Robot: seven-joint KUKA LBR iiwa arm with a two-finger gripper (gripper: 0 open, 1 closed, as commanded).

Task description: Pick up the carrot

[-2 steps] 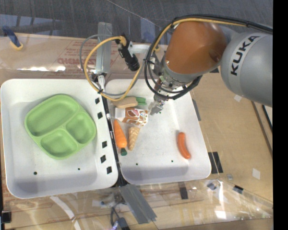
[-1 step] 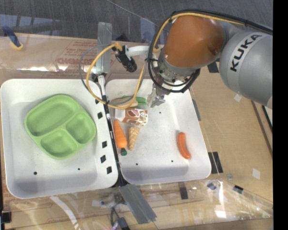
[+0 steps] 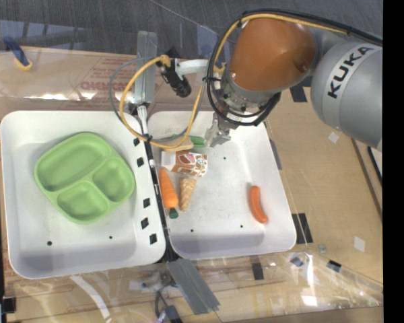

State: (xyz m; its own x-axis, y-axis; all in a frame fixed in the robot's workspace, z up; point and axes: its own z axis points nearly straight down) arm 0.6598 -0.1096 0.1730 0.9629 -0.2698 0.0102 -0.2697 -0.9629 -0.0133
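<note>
Carrot (image 3: 168, 192) lies by the right bin's (image 3: 222, 237) left wall — fingers (image 3: 217, 136) above it, grip unreadable.

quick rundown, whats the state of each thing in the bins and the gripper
carrot: lying flat in the right bin by its left wall, not gripped
sausage: lying flat near the right bin's right side, alone
ice cream cone: lying on its side beside the carrot
green plate: sitting flat in the left bin
gripper: over the right bin's far end, holding nothing visible
</note>
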